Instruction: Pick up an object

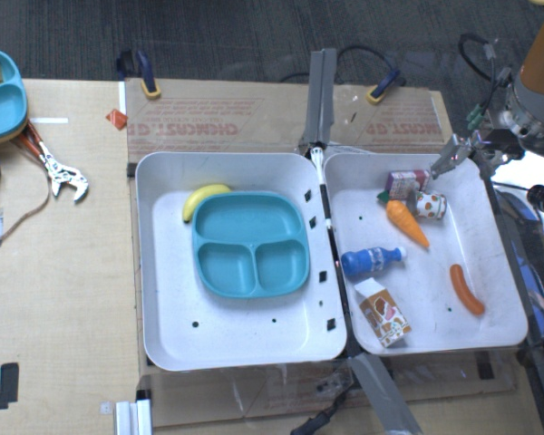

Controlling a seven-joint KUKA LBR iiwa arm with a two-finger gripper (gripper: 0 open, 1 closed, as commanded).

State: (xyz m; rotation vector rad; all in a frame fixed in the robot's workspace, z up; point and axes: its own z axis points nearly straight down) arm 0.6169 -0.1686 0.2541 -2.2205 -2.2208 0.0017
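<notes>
Even bright light, soft shadows, slight blur

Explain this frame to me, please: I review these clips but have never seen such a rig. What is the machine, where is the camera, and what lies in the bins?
One camera, fixed above the bench, looks down at a slant on two shallow white bins. The machine is a grey robot arm with an orange band reaching in from the right; its two-finger gripper hangs over the far edge of the right bin, holding nothing that I can see. That bin holds an orange toy carrot, a blue plastic bottle, a small brown and white carton, an orange sausage, a small can and a small pink box. The left bin holds a teal divided plate with a yellow banana tucked behind it.
</notes>
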